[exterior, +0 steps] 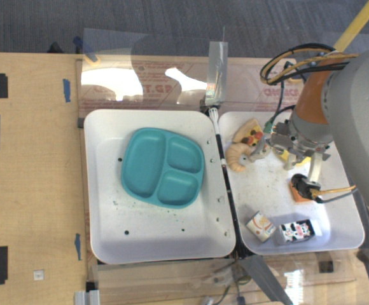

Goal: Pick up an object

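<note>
I saw a divided tray point(162, 167) in the left bin point(102, 189); the right bin point(343, 230) held a croissant point(237, 155) far-left and two small boxes point(261, 226) near.

Lighting even and fairly bright, diffuse from overhead. Strong specular glare on the clear plastic sheet point(133, 81) behind the bins, blown to white in patches. White bins point(102, 170) near clipping, low surface detail. Shadows soft and short: thin one under the teal tray point(162, 167), faint ones beside small items in the right bin. Overall sharpness mediocre, small objects mushy, slight noise on the dark carpet point(172, 5); arm point(362, 107) at right edge soft
</note>
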You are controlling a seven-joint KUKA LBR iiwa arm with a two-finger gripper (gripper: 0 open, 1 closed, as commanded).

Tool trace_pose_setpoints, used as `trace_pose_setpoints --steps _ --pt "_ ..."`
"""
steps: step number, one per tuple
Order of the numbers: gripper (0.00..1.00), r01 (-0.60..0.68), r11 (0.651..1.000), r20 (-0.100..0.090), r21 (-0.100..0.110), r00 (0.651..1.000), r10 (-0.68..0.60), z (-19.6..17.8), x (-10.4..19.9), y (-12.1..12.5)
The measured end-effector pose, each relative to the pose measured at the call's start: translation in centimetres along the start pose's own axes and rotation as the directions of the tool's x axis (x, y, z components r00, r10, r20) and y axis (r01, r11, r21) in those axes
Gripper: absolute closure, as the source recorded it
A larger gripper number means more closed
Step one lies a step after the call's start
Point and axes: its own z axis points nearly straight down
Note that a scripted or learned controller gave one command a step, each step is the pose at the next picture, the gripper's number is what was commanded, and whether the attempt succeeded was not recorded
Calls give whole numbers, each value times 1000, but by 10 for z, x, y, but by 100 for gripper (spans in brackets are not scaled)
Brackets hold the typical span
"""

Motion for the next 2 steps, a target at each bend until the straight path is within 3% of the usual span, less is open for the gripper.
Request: trace_pose_setpoints --steps 1,2 --pt "100 4 1000 3 -3 1000 -4 -12 1 1" --pt "100 299 954 1 1 954 -299 0 -56 48"
